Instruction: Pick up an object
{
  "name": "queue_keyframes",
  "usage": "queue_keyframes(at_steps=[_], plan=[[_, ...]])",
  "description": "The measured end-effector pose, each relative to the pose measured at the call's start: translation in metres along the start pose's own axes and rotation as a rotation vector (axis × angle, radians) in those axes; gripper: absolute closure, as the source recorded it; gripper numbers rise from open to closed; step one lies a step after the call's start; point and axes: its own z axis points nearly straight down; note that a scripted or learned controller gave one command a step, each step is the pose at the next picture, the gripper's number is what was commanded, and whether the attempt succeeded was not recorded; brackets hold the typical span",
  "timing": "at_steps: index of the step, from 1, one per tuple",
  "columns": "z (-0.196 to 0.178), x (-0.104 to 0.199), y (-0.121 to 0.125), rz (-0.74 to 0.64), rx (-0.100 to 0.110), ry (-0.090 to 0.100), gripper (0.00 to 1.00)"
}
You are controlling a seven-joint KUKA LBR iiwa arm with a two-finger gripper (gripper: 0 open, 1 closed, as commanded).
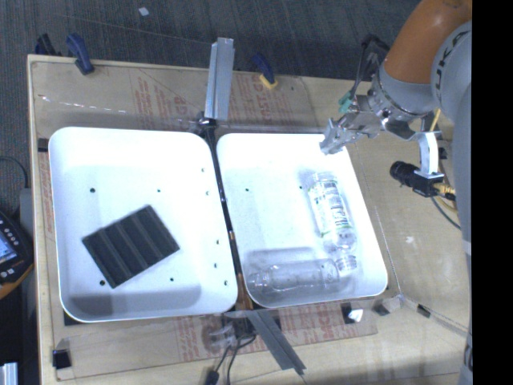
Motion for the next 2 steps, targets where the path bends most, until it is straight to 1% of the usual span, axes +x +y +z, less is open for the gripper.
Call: queue_keyframes(at_steps=[1,2], plan=[[0.019,0.047,0.023,-0.093,0.0,0.002,0.0],[0.135,-0.001,0.009,0.126,0.0,0.001,0.0]])
